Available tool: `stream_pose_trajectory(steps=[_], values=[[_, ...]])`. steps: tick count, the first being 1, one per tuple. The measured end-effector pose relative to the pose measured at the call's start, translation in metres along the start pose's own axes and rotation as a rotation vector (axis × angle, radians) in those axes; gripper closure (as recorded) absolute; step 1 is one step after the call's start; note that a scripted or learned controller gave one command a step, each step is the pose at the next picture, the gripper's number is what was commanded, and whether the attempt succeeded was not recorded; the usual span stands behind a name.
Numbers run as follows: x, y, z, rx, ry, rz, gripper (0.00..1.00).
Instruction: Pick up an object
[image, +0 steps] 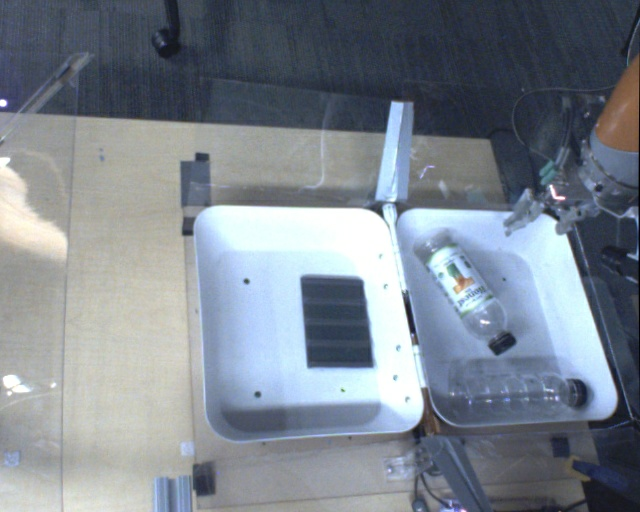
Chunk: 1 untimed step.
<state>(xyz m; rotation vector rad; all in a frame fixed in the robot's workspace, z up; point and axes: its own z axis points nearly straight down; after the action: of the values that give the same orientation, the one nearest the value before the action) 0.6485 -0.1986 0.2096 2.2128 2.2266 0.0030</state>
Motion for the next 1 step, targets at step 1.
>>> stream_pose_trajectory(steps=[1], values=[[0.0478,-0.0034,0.1218,-0.005,0.0,-0.146,0.0]])
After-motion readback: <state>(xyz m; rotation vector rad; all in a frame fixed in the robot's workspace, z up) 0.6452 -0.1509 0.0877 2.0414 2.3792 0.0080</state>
